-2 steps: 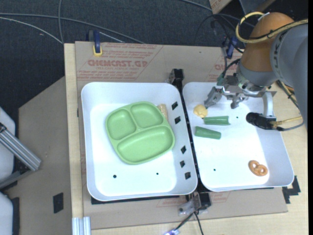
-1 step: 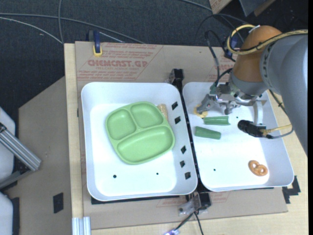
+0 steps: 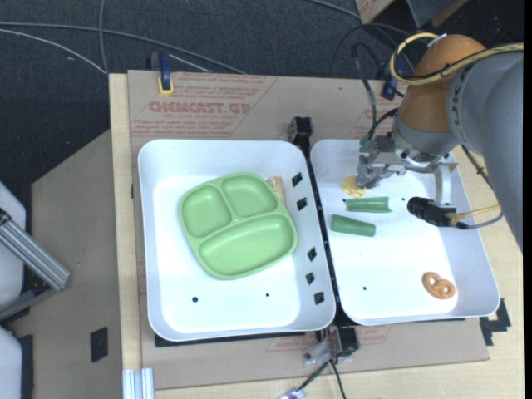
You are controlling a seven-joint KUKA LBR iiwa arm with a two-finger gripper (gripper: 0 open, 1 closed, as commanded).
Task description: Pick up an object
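I read the gripper low in the right bin, over a small yellow piece beside two green sticks; its opening I cannot tell, nothing looks lifted, so the pick remains.

fixed camera above bench, slanted downward, both bins framed

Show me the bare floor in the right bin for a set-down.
Free: the right bin floor's near-left stretch, bordered by the green pieces, the pretzel and the front rim. Crowded: the far end, where the gripper sits over the yellow piece and green pieces.
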